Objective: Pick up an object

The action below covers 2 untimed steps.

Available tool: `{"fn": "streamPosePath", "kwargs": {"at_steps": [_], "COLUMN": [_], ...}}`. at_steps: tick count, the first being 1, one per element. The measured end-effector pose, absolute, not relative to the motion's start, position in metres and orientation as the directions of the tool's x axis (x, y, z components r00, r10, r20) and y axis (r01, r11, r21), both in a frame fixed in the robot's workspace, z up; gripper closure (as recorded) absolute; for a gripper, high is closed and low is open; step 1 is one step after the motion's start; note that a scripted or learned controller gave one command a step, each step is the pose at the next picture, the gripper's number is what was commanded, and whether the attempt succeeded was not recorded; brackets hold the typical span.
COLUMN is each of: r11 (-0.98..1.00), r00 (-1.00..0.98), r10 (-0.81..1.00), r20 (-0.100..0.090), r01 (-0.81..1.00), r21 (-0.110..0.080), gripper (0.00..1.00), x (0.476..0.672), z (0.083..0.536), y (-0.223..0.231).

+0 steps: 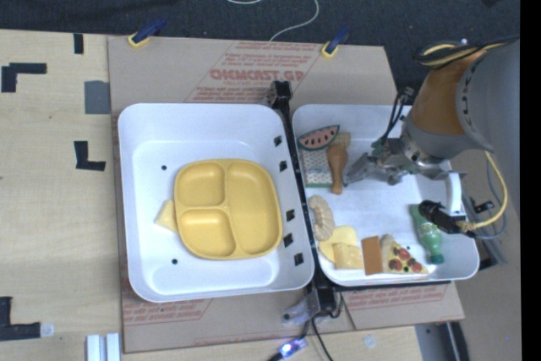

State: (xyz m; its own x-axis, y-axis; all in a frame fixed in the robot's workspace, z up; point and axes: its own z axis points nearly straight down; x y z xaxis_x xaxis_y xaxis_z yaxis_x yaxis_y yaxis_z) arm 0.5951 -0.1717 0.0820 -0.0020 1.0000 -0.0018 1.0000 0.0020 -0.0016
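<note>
The pincer (359,169) hangs low in the right bin (372,118), whether open I cannot tell; the drumstick (338,161), long axis upright in view, lies just to its left

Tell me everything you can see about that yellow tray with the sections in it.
The yellow tray is a rounded-square plate that looks like smooth plastic, divided by raised ridges into three compartments, two at the back and one wider at the front left. It lies flat, right side up, near the middle of the left bin, turned slightly askew. A pale yellow wedge pokes out from under its left edge. Nothing visible sits in its compartments.
</note>
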Motion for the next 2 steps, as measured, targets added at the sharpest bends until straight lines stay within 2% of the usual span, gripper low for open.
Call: {"fn": "streamPosePath", "kwargs": {"at_steps": [1, 2], "r11": [0.002, 0.002], "r00": [-0.002, -0.002], "r10": [1.000, 1.000], "r20": [-0.002, 0.000], "r01": [1.000, 1.000], "r21": [0.001, 0.003], "gripper": [1.00, 1.00], "x": [0.596, 0.606], "z": [0.095, 0.144], "y": [-0.171, -0.167]}}
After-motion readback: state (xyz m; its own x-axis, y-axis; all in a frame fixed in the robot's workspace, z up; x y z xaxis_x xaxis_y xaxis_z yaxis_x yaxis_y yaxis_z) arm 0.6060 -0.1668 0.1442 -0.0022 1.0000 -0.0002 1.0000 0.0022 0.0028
